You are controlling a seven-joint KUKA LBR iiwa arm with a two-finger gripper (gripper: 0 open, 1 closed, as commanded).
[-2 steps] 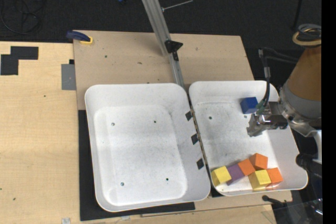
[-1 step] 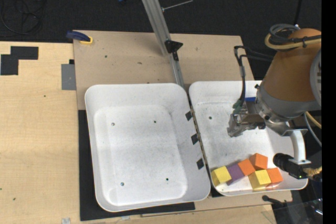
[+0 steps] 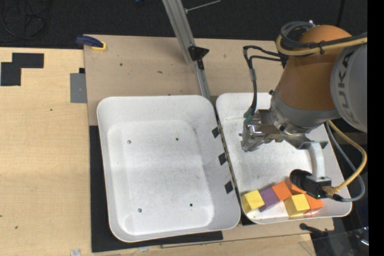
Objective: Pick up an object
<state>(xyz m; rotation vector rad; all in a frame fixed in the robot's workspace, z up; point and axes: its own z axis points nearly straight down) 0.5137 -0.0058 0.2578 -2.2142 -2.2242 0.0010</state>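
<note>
Several small blocks lie along the near edge of the right bin [image 3: 231,108]: a yellow block [image 3: 253,200], a purple one [image 3: 270,199] beside it, an orange block [image 3: 282,191], and a second yellow block [image 3: 297,205] with another orange piece [image 3: 314,203] at its right. My gripper [image 3: 252,136] hangs over the middle of the right bin, well behind the blocks and apart from them. Nothing shows between its fingers, and their spacing is unclear from this angle.
The left bin [image 3: 114,111] stands next to the right one, with black clips [image 3: 222,158] along the shared wall. A slanted aluminium rail [image 3: 177,15] rises behind the bins. The arm's orange band [image 3: 312,69] looms over the right bin's far side.
</note>
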